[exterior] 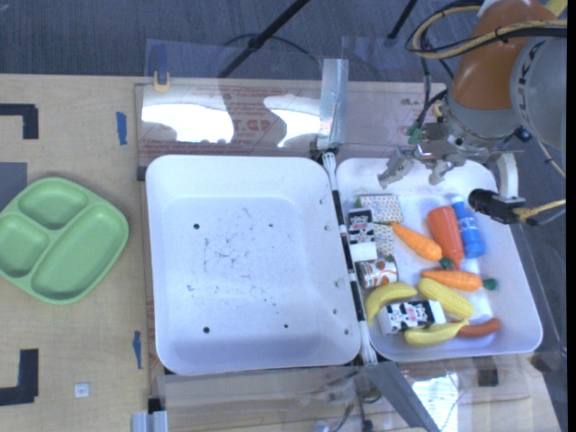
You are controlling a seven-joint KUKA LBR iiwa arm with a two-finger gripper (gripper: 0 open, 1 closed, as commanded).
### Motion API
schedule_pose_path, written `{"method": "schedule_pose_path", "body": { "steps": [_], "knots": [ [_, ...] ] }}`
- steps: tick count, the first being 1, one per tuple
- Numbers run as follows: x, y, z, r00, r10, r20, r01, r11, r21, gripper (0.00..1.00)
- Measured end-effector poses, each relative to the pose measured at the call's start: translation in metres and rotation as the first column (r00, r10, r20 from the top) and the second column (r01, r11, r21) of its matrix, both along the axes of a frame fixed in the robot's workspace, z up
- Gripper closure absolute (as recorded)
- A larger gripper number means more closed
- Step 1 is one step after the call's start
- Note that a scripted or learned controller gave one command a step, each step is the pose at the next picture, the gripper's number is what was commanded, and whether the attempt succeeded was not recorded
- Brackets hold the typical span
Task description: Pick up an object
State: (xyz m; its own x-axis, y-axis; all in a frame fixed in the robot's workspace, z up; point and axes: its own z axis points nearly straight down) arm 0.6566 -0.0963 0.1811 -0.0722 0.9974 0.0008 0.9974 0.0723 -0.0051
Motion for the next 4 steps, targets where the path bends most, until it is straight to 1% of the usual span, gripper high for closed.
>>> {"method": "schedule_pose_path", "body": {
  "steps": [1, 2, 3, 4],
  "knots": [
    [-0.038, -0.03, -0.061, 0.993, 0.116, 0.0, -0.116, 0.993, 0.002, 0.0],
    [-0.077, -0.034, -0.088, 0.967, 0.253, 0.028, -0.253, 0.967, -0.004, 0.0],
    [-0.061, -0.062, -0.088, 0.983, 0.183, 0.023, -0.183, 0.983, 0.002, 0.0],
    [-0.061, -0.062, -0.089, 0.983, 0.183, 0.022, -0.183, 0.983, 0.002, 0.0]
  ]
}}
